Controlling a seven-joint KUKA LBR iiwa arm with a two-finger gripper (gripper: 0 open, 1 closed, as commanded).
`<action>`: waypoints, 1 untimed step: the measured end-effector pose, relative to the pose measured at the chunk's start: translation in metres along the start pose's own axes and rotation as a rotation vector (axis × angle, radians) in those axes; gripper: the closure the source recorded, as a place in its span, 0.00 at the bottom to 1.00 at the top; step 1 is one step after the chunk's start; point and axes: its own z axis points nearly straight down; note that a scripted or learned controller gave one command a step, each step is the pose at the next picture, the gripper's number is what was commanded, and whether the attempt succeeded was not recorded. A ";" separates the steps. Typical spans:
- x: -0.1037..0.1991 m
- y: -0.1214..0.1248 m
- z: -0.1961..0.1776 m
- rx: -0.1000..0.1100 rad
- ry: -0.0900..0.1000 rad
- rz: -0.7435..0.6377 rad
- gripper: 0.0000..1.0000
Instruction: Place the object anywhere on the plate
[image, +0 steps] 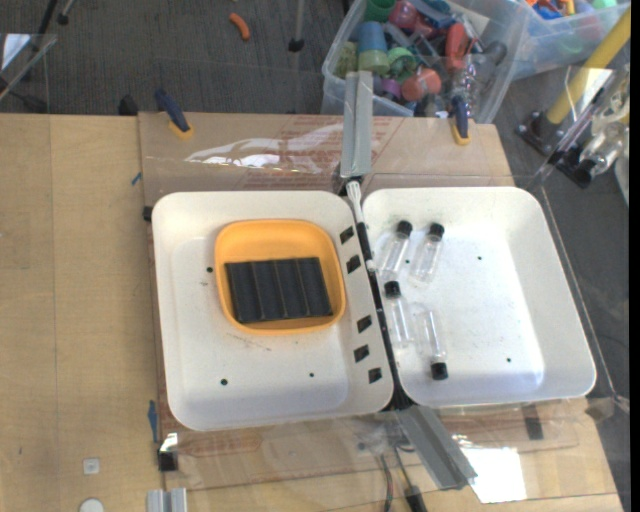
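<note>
Right, the vials (418, 290) are all in the right bin (520, 300), four of them, clear with black caps, clustered toward its left wall. That's the bin on my side, so they're the near reach. Each lies flat, long axis running roughly up and down the view. The plate (240, 242) sits in the left bin (190, 370), straight across the divider, a black ridged pad (278, 290) on it. My gripper's width? Can't tell from here.
</note>
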 end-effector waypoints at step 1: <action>0.000 0.000 0.000 -0.001 -0.001 -0.361 1.00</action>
